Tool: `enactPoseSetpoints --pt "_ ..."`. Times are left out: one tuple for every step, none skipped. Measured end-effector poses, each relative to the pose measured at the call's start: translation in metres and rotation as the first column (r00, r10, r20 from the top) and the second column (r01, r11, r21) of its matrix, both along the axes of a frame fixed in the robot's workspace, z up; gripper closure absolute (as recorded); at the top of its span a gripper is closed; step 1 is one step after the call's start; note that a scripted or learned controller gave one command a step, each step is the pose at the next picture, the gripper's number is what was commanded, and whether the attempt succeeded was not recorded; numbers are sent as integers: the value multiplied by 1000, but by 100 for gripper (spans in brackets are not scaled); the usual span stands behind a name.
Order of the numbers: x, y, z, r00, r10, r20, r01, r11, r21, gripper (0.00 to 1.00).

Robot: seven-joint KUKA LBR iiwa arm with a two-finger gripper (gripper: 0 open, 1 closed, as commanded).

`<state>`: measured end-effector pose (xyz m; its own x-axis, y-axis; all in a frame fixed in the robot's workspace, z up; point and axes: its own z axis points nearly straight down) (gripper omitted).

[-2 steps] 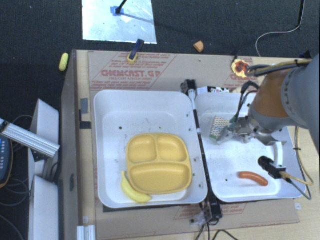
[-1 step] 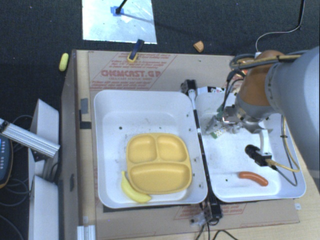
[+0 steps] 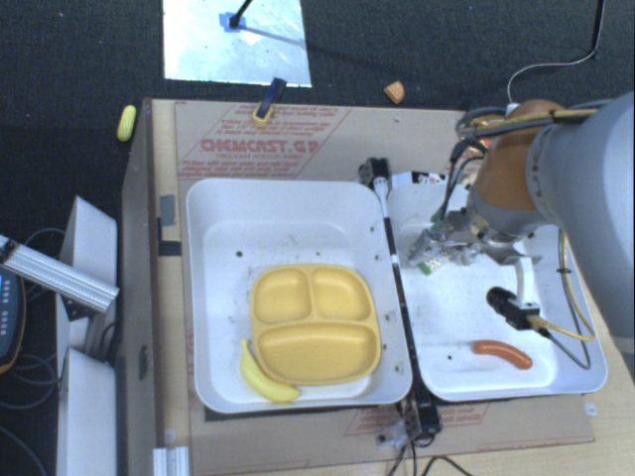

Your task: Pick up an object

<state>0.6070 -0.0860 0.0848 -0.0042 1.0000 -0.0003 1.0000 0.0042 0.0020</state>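
Sausage (image 3: 502,353) below hand (image 3: 437,249) (apart).

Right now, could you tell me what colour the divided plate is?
Yellow; the divided plate shows best in the camera view.

bins x2 (image 3: 298,201) | tray x1 (image 3: 316,323) | banana x1 (image 3: 263,377) | hotdog x1 (image 3: 502,353)

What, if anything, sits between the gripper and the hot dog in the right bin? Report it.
Nothing visible does. The gripper hangs over the upper left of the right bin; the hot dog lies near the front wall, with bare bin floor between. A black fixture juts from the arm, above the hot dog.
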Motion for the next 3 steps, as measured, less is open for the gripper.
enactPoseSetpoints --pt "0 0 0 1000 0 0 0 1000 0 0" --pt "0 0 0 1000 0 0 0 1000 0 0" --pt "1 0 11 1000 4 2 -4 1000 0 100"
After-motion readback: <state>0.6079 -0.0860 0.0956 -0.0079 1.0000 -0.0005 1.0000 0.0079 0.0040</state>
